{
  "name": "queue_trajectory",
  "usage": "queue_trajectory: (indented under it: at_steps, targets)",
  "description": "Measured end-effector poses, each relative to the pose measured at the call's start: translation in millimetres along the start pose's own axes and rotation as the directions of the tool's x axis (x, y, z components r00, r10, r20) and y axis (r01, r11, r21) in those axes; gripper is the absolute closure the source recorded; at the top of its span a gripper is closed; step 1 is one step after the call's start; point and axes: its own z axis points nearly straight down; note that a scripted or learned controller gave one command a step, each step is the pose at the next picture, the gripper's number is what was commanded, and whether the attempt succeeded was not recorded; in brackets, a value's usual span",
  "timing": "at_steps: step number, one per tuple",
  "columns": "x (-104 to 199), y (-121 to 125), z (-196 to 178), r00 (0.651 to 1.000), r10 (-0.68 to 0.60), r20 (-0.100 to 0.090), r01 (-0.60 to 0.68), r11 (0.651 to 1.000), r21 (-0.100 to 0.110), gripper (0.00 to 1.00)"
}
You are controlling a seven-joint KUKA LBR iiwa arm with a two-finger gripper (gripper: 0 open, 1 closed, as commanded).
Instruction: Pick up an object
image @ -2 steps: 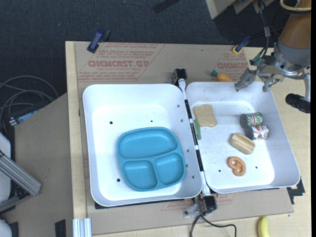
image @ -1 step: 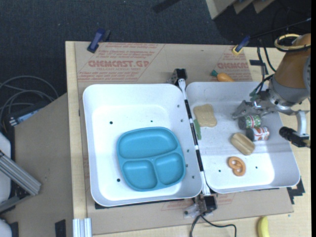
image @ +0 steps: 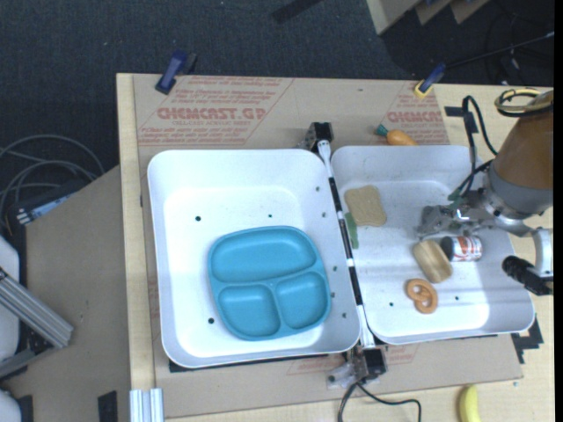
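The left white bin (image: pixel 176 192) held a blue plastic three-compartment tray (image: pixel 268 280); the right white bin (image: pixel 396 161) held a pretzel (image: pixel 422 295), a tan bread slice (image: pixel 365 207) and the gripper (image: pixel 446 222), grip indiscernible.

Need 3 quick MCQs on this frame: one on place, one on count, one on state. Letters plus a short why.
1. Which bin holds the blue tray?
A. left bin
B. right bin
C. neither, it lies on the bench

2. How many compartments does the blue tray have?
A. two
B. three
C. five

3. How does the small can lie?
A. upright
B. on its side
C. stacked on the pretzel

Key:
1 A, the tray sits on the floor of the left bin.
2 B, one long section above two smaller ones.
3 B, its length runs flat along the floor of the right bin, below the claw, apart from the pretzel.
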Motion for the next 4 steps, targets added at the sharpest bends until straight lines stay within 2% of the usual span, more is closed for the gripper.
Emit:
queue_trajectory:
  at_steps: [1, 2, 3, 4]
  targets:
    - [38, -49, 0, 1.0, 0.0, -0.001, 0.0, 1.0, 0.0, 0.0]
    - [97, -89, 1, 1.0, -0.001, -0.001, 0.001, 1.0, 0.001, 0.0]
    - [114, -92, 1, 1.0, -0.001, -0.002, 0.001, 1.0, 0.001, 0.0]
    - [116, -92, 1, 1.0, 0.0, -0.001, 0.0, 1.0, 0.0, 0.0]
